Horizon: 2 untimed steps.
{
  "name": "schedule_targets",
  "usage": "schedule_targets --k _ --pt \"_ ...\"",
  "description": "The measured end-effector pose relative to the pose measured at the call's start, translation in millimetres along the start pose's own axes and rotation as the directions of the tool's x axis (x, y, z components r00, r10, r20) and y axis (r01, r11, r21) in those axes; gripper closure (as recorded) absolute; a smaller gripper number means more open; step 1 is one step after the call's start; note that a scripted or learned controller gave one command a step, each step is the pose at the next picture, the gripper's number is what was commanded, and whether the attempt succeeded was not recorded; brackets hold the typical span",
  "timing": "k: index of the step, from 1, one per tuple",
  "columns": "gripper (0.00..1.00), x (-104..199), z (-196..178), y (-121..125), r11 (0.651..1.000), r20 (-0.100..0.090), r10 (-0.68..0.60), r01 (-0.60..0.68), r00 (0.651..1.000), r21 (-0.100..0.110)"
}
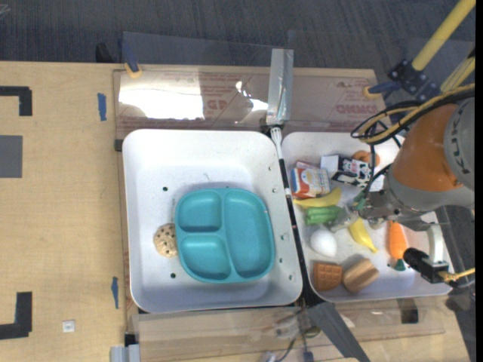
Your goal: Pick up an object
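A speckled round cookie (pixel 165 240) is lying in the left bin (pixel 143 157), touching a smooth teal divided plate (pixel 225 233). In the right bin (pixel 332 292) a white egg (pixel 324 242), a yellow banana (pixel 363 234) and a brown bread roll (pixel 360 274) are sitting under the grey arm (pixel 438 161), which is hiding the gripper (pixel 370 206); the jaws' state cannot be told. Pale wood table (pixel 53 202) is showing at the left.
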<state>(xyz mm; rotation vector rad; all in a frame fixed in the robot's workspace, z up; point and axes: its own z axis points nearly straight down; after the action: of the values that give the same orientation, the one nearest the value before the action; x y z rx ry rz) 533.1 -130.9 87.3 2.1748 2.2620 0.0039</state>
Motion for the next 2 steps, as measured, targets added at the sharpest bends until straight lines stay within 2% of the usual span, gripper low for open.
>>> schedule_targets --k 1,2 --pt "0.0 -13.4 -36.2 18.6 0.975 0.001 -0.223 0.223 0.975 0.0" --pt "0.0 -13.5 0.0 0.8 0.805 0.001 -0.593 0.593 0.805 -0.002"
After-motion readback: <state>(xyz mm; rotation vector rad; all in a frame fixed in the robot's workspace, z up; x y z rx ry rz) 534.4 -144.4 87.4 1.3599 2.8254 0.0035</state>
